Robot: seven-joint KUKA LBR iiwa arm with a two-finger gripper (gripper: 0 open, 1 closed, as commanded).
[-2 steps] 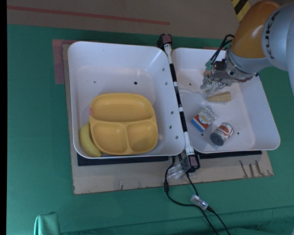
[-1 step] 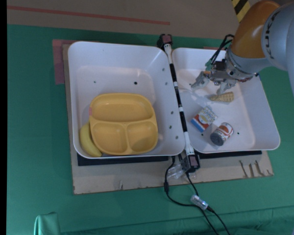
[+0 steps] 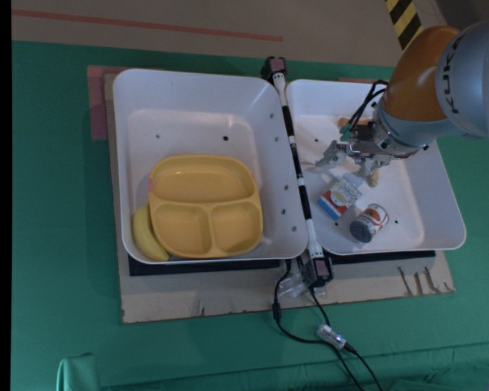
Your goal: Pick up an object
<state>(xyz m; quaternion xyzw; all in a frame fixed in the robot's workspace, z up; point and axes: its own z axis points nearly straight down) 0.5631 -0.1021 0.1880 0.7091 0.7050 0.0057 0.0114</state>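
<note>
Green cloth covers the bench, with a brown sheet of cardboard [image 3: 228, 300] laid on it under two shallow white bins. At the left edge of the left bin [image 3: 187, 96] a banana [image 3: 147, 235] lies tucked against a yellow divided tray [image 3: 205, 204], which rests flat on the bin floor and fills its near half. Between the bins runs a black-and-white striped bar [image 3: 297, 177], with cables trailing off its near end toward me. In the right bin [image 3: 436, 210], a small blue, white and red carton [image 3: 339, 197] lies tilted near the middle, and just beside it, nearer me, a little can [image 3: 368, 222] lies on its side. Above the carton hangs the gripper [image 3: 350, 155], low over the bin; whether it is open or closed I cannot tell. Behind it rises the grey arm [image 3: 473, 63] with its orange band.
</note>
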